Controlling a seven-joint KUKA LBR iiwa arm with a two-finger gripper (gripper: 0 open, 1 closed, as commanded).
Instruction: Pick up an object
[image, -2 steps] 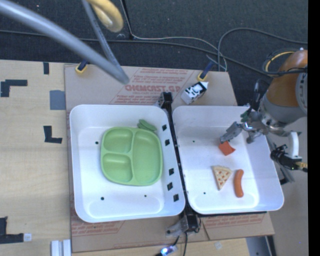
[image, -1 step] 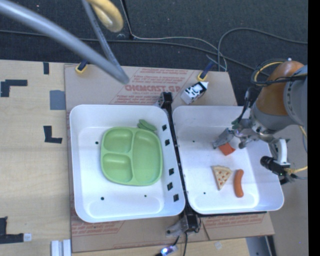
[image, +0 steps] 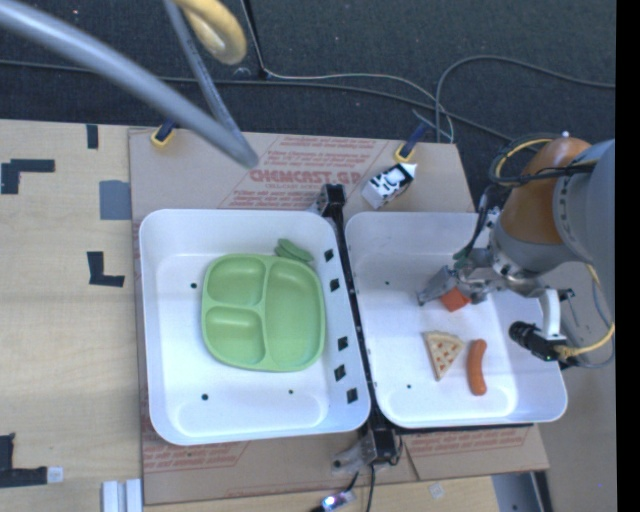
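In the right bin (image: 400, 400) lie a tan pizza-slice toy (image: 442, 352) and a red-orange sausage (image: 477, 366), side by side near the front. A small red-orange block (image: 456, 299) sits farther back, right at the tip of my gripper (image: 446, 292). The gripper reaches down into the bin from the right and partly covers the block. Whether it grips the block I cannot tell.
A green divided plate (image: 264, 310) with a small dark green piece (image: 293, 250) at its back edge lies in the left bin (image: 170, 400). A black divider (image: 345, 300) joins the two bins. A small black-and-white object (image: 388, 183) rests on the cardboard behind the bins.
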